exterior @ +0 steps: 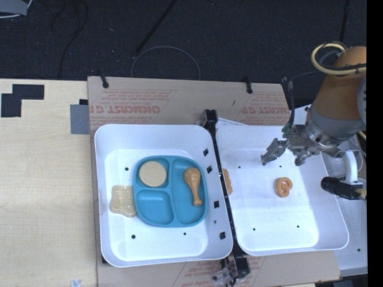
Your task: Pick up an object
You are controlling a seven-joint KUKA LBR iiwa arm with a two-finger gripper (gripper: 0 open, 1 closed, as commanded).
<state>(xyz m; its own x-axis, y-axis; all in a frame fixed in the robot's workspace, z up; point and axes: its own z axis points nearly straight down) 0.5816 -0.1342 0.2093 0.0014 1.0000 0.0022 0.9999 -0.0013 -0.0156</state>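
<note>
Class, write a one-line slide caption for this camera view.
Pincer above right bin, near orange piece; blue tray in left bin.

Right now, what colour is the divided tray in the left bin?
Blue tray, seen in the camera view.

bins – white, side by side | cardboard – beneath | cables – behind

Arm cut off at right.
</note>
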